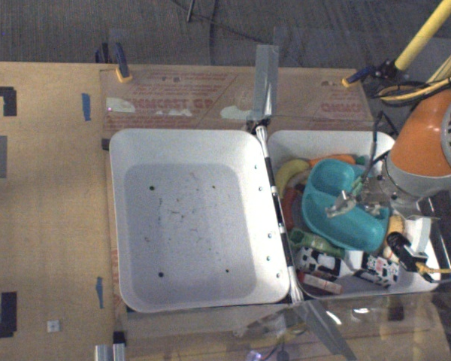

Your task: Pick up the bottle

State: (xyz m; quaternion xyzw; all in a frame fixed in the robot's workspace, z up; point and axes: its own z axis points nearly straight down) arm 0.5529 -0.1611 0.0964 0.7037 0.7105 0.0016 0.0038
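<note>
On the bench (45,201), the right bin (286,145) is crowded and no bottle stands out in it; the jaws (344,204) hover over a teal toy (338,209), their state unclear, so the step looks like searching.

The shallow white left bin (135,156) offers open room across its floor. The right white bin (286,143) is crowded: a large teal plastic container (338,215), a yellow banana-shaped toy (290,174) and small patterned boxes (318,260) lie packed together.

Even overhead light, soft shadows, slight blur overall, mild glare on white bin (135,145) rims, low res
</note>
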